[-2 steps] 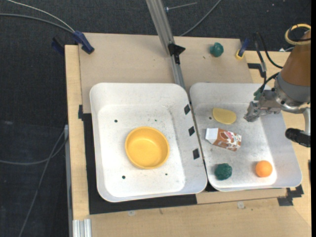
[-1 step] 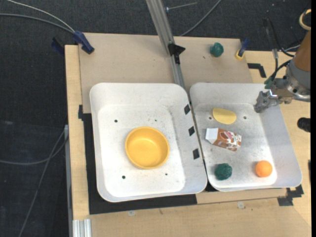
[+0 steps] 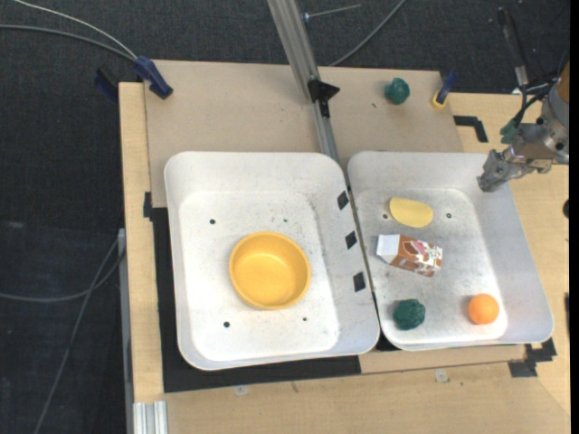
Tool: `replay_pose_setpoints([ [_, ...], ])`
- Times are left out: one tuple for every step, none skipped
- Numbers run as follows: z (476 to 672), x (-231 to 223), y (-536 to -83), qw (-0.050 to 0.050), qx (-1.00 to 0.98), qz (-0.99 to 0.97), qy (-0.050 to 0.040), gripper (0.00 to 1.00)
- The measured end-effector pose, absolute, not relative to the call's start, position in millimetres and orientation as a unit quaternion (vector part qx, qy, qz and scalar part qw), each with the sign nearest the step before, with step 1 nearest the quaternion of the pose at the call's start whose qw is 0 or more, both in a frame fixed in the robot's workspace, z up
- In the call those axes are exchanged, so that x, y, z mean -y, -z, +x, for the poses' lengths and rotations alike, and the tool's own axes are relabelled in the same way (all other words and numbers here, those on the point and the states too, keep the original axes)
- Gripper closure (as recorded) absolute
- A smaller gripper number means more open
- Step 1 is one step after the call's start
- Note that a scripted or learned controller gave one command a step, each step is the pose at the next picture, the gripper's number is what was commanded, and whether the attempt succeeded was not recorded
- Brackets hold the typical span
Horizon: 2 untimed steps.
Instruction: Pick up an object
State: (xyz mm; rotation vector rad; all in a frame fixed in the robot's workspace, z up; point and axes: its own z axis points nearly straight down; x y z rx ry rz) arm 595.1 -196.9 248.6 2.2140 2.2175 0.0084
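Yellow and flat, an oval piece (image 3: 411, 212) lies at about twelve o'clock in the right bin (image 3: 520, 242). Below it, near the bin's middle, a small carton (image 3: 412, 255) in white, brown and red rests on its side. A dark green ball (image 3: 409, 314) sits at six o'clock and an orange ball (image 3: 483, 309) at four o'clock, close to the rim. All four lie apart from one another, with bare floor between them.

Over the bin's two o'clock corner is the gripper (image 3: 496, 172); whether its jaws are apart or together I cannot tell.

A yellow bowl (image 3: 269, 269) stands upright at the middle of the left bin (image 3: 199, 188). Another green ball (image 3: 396, 90) rests on the bench (image 3: 226, 107) beyond the bins.
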Motion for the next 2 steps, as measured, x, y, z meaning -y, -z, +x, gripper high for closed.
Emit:
replay_pose_setpoints([
  [599.3, 148.9, -242.3, -0.004, -0.709, 0.705, 0.0001, 1.0],
  [606.4, 88.2, -249.5, -0.004, -0.709, 0.705, -0.0008, 1.0],
])
